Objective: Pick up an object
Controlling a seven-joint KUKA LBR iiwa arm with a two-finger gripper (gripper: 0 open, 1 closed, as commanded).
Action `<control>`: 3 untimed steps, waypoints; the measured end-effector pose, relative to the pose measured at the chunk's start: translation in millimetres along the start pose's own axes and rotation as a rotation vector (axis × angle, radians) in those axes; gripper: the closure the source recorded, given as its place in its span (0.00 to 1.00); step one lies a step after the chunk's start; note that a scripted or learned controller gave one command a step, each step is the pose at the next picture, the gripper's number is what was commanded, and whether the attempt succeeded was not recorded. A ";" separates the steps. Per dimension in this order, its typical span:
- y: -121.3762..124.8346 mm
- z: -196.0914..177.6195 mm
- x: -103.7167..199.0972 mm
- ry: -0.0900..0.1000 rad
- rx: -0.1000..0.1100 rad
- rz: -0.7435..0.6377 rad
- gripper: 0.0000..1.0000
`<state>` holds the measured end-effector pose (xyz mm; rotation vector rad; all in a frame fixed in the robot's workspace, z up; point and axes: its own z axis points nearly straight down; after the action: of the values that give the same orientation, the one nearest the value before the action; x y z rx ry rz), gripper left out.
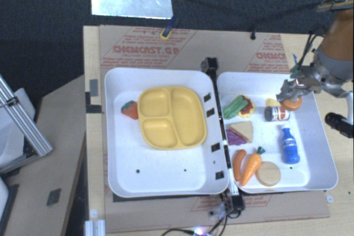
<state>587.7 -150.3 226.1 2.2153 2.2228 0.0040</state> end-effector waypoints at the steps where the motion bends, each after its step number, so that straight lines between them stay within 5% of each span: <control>1: -22.9 -8.9 51.9 0.003 0.004 -0.005 1.00; 3: -73.0 9.3 131.6 0.003 0.006 -0.005 1.00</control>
<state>514.4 -19.0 216.4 2.2141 2.2329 0.0008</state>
